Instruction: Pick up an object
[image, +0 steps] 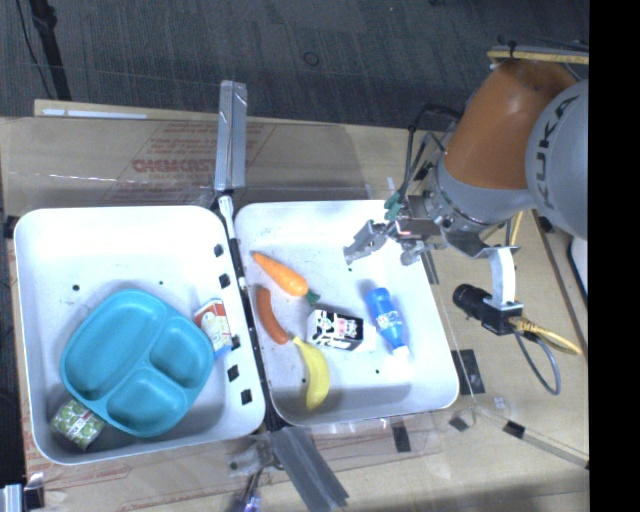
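Right bin (425, 385): carrot (281, 274), sausage (271, 314), banana (314, 373), black-and-white carton (335, 329), blue bottle (386, 318).
Left bin (40, 300): blue tray (135, 362), small can (212, 323), green pot (76, 423).
Pincer (385, 243): above the right bin's far edge, holding nothing; whether spread or closed, cannot tell.
Nearest target: the bottle, lying flat just below the pincer. Likely light, stiff, smooth and prone to roll; grip across its middle.
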